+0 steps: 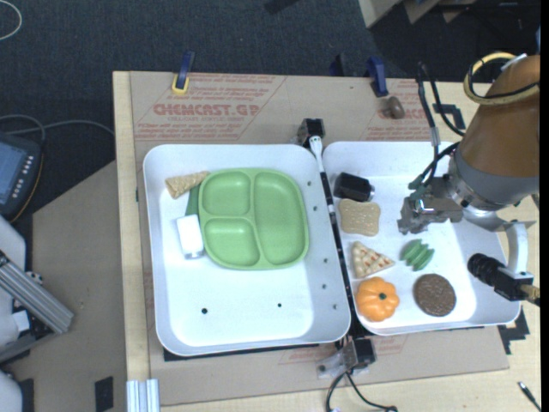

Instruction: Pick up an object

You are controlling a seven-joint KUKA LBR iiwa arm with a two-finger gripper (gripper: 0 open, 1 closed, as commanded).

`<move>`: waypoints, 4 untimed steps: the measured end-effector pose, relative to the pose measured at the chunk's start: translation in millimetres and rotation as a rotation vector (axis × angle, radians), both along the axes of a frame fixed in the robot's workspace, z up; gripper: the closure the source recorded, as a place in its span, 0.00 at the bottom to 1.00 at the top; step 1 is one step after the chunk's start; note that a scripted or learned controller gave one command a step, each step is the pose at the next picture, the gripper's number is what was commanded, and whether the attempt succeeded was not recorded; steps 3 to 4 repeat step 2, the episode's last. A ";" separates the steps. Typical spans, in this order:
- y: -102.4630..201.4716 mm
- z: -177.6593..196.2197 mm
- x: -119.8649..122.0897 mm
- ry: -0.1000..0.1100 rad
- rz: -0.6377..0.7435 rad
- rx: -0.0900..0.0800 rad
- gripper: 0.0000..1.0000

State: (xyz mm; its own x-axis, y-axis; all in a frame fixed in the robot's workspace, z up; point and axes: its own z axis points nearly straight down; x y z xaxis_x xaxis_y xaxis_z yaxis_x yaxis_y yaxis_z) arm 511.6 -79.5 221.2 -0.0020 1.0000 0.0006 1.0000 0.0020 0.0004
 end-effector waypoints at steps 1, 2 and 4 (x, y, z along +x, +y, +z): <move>1.9 -2.4 7.2 -0.001 0.000 -0.001 1.00; 2.4 -0.8 5.4 -0.001 -0.002 0.000 1.00; 2.4 -0.8 5.4 -0.001 -0.002 0.000 1.00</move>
